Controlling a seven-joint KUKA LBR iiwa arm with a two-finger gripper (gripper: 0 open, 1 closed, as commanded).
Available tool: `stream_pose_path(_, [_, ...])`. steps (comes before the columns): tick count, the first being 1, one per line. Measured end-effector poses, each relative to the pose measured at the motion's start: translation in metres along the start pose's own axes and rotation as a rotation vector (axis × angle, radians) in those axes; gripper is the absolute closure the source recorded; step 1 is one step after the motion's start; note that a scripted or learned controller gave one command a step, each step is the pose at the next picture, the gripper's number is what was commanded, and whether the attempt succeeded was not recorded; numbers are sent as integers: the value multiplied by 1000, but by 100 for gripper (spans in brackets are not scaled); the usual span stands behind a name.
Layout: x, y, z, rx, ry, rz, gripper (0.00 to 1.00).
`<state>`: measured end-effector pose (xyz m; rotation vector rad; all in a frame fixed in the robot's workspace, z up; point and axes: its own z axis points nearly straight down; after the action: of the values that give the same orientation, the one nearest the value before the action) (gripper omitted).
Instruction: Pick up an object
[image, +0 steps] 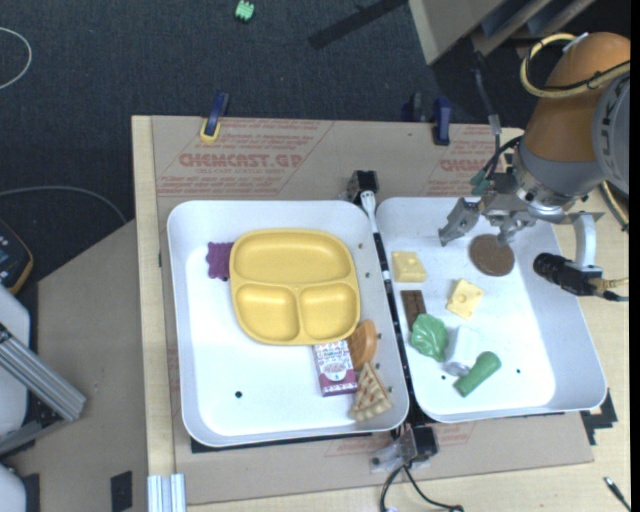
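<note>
From my seat I see the grey arm with its orange band reaching in from the right, and the two-finger gripper (482, 226) hangs over the far part of the right white bin (570, 340), its grey fingers (455, 222) splayed apart with nothing between them. Just beneath and beside it lies a round brown cookie-like disc (492, 255), apart from the fingers. Nearer me in that bin I count a pale yellow cheese wedge (408, 266), a second yellow cheese block (464, 298), a dark brown chocolate bar (412, 306), a green leafy toy vegetable (430, 335) and a green cylinder-shaped pickle (477, 373). The left white bin (200, 380) holds a yellow three-compartment plastic tray (295, 285), a purple piece (217, 260) at its left edge, a small pink carton (336, 367), a tan waffle wedge (371, 392) and an orange-brown oblong (364, 341).
</note>
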<state>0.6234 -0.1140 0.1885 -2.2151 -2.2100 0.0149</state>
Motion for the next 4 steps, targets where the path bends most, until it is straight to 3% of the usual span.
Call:
stream_pose_path(1, [0,3,-8,-14,-2,-2,0])
stream_pose_path(3, [-18,2,101,-8,-1,-1,0])
stream_pose_path(4, [-17,2,104,-12,-1,-2,0])
